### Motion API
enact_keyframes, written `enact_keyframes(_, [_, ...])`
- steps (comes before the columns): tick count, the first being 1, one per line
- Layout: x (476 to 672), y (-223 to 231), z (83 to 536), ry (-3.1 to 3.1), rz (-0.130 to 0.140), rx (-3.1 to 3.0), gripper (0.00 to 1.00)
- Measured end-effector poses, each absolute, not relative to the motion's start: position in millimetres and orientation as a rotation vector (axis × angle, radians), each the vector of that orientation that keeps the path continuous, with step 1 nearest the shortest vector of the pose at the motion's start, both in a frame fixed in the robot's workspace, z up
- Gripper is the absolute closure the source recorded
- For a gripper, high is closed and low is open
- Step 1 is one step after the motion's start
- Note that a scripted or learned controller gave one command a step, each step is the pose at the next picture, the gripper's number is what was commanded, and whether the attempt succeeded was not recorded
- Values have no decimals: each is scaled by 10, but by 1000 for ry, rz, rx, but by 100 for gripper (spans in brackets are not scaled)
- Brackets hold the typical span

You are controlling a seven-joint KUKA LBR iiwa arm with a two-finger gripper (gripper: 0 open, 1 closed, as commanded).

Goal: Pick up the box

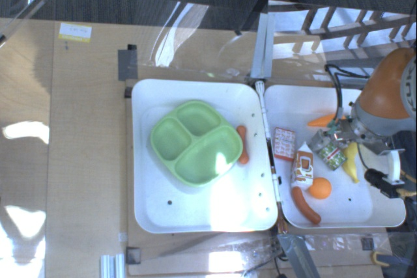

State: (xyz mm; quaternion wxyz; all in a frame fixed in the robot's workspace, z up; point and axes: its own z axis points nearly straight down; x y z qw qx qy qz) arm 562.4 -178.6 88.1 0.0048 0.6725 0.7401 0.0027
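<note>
From my seat I see the arm (391, 91) reaching in at the right of the frame, over the right bin (384, 218), orange band uppermost. Its gripper (331, 143) sits low in the middle of that bin, and I cannot tell how the claw stands. A small green packet (332, 155) lies right at its tip. Just right of that is a banana (351, 163), and a carrot (320, 120) lies above it. The box (285, 143), pink and flat, rests at the left side of the right bin, near the divider, apart from the gripper. Below it stands a carton (303, 169), then an orange (320, 188) and a sausage (306, 205). In the left bin (150, 205) lies a green tray (195, 142) with another sausage (242, 143) touching its right edge.
</note>
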Motion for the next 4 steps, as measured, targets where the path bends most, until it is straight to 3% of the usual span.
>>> enact_keyframes(1, [5660, -1787, 1014, 2312, 16, 2097, 100])
enact_keyframes(2, [6056, -1661, 2464, 2281, 8, 2146, 100])
enact_keyframes(3, [6449, -2045, 4388, 2341, 8, 2075, 100])
enact_keyframes(4, [5889, -1597, 3905, 2372, 5, 2048, 100])
